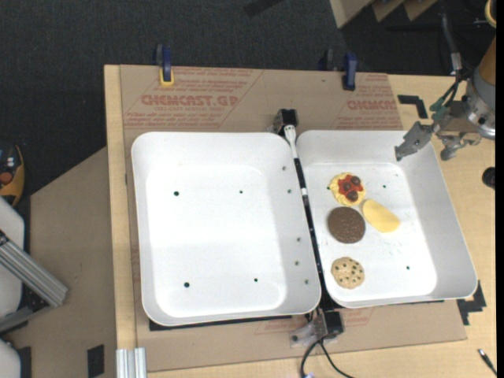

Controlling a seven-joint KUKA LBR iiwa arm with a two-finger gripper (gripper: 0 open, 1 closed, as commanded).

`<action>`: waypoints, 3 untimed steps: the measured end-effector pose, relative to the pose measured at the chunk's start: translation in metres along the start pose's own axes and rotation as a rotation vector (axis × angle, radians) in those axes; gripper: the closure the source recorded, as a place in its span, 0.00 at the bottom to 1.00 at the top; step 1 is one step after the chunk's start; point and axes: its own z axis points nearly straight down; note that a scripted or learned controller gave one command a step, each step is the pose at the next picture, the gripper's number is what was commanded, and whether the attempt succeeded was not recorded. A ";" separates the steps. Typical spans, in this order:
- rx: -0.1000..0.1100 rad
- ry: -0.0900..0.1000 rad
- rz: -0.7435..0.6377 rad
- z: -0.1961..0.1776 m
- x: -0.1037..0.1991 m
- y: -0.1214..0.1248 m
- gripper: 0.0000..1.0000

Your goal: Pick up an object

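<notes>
- Nothing is lifted yet. The grey two-finger gripper [429, 142] hovers over the far right corner of the right shallow white bin [441, 235], jaws spread apart and holding nothing.
- The candidates lie mid-bin: a small round tart with red berries [347, 187], a yellow lemon-shaped piece [381, 216], a dark brown round cookie [346, 224] and a pale chocolate-chip cookie [347, 272].
- Left to do: descend, close, lift.
- The left white bin [150, 211] sits beside it on a brown board clamped to the surface; dark floor lies beyond.

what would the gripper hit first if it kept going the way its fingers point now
The gripper points down and toward the view's left, over the right bin's far corner. Likely it meets bare bin floor first, short of the pizza-like piece; depth is unclear from this slant.
</notes>
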 end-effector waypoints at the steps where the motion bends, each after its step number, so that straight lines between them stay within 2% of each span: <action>1: 0.001 0.004 -0.009 -0.043 0.101 -0.040 0.00; 2: 0.012 0.004 -0.001 0.016 0.135 -0.111 0.00; 3: -0.022 -0.004 0.000 -0.218 0.103 -0.069 0.00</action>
